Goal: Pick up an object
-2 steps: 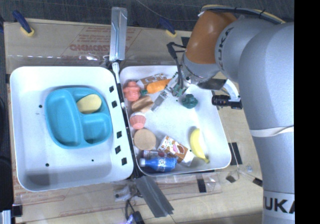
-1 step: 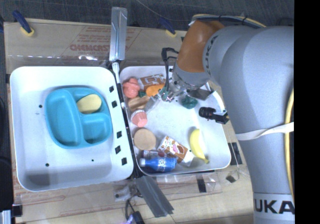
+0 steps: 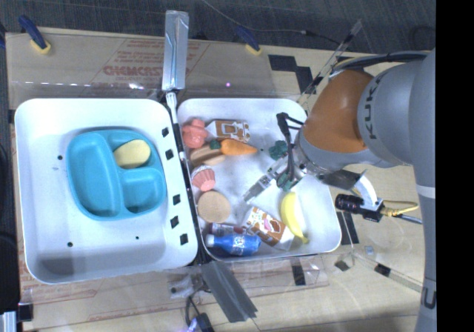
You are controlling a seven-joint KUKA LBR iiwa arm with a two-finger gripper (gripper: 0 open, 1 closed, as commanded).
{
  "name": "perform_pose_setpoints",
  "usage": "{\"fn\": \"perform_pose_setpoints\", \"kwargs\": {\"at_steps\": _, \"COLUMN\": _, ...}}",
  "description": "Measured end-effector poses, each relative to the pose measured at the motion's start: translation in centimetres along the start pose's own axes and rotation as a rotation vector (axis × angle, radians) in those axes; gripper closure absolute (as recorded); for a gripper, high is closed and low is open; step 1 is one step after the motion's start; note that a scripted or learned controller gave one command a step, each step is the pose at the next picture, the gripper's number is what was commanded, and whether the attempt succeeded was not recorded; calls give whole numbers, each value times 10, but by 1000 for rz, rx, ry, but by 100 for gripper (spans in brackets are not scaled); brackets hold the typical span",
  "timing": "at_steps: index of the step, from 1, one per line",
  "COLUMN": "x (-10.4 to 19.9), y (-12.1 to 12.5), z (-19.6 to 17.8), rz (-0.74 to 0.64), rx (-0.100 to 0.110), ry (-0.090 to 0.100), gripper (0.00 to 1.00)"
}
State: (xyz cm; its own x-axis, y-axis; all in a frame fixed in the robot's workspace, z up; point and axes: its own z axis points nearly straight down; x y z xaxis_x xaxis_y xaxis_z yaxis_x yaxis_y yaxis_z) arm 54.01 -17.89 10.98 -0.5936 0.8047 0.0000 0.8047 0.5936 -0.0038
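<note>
The right bin [image 3: 318, 112] holds several toy items. Among them are an orange carrot [image 3: 238, 148], a small brown carton [image 3: 232, 130], a pink lobed piece [image 3: 194, 133], a round tan cookie [image 3: 214, 206], a yellow banana [image 3: 292, 214], a blue bottle [image 3: 235, 243] and a brown snack packet [image 3: 266, 226]. My gripper [image 3: 258, 187] hangs low over the bin's middle, between the carrot and the banana, angled toward the lower left. I see nothing held in it. A dark green piece [image 3: 278, 150] sits just above it.
The left bin [image 3: 44, 249] carries a blue divided tray [image 3: 111, 175] with a yellow lemon-like object [image 3: 132, 153] in it. The arm's orange band [image 3: 337, 119] and grey body cover the right bin's right rim. A metal bar [image 3: 175, 49] stands at the divider between the bins.
</note>
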Motion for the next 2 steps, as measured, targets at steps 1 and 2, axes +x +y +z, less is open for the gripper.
{"fn": "perform_pose_setpoints", "kwargs": {"at_steps": 1, "x": -6, "y": 57, "z": -47, "rz": -10, "rx": -6, "ry": -2, "gripper": 0}}
{"fn": "perform_pose_setpoints", "kwargs": {"at_steps": 2, "x": -41, "y": 86, "z": -138, "rz": -193, "rx": -7, "ry": -6, "gripper": 0}}
